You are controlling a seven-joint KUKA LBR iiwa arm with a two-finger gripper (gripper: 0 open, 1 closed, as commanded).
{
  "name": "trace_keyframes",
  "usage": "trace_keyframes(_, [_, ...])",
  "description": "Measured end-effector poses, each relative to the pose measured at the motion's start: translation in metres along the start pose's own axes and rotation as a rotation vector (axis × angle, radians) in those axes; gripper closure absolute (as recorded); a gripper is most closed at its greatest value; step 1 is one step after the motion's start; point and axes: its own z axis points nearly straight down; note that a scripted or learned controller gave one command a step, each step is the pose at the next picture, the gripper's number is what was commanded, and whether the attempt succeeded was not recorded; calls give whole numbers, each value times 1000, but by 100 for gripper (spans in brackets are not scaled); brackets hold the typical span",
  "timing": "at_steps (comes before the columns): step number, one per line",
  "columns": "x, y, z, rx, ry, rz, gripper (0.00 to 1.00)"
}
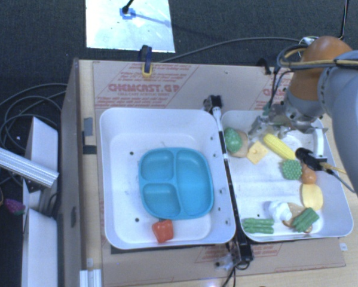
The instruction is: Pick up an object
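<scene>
The right bin (340,220) holds several toy foods. A green and tan round piece (233,141) lies by the divider, beside a yellow wedge (256,153) and a corn cob (279,145). Further front are a green knobbly piece (291,169), a small orange piece (309,176), a yellow piece (311,196), a white item (278,209), green beans (257,225) and a green pod (304,219). My gripper (264,124) hangs low over the back of this bin, just behind the corn cob and the wedge. Nothing shows held in it.
The left bin (122,130) carries a blue compartment tray (176,181) and a red pepper (162,231) at its front. A black clip (213,104) sits at the back of the divider. The grey arm (340,94) covers the right bin's back right corner. Cables run behind the bench.
</scene>
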Motion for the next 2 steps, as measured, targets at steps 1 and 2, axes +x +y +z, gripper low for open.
trace_keyframes(1, [0, 1, -12, -4, -2, -4, 100])
trace_keyframes(2, [-42, -43, -54, -2, -1, -1, 100])
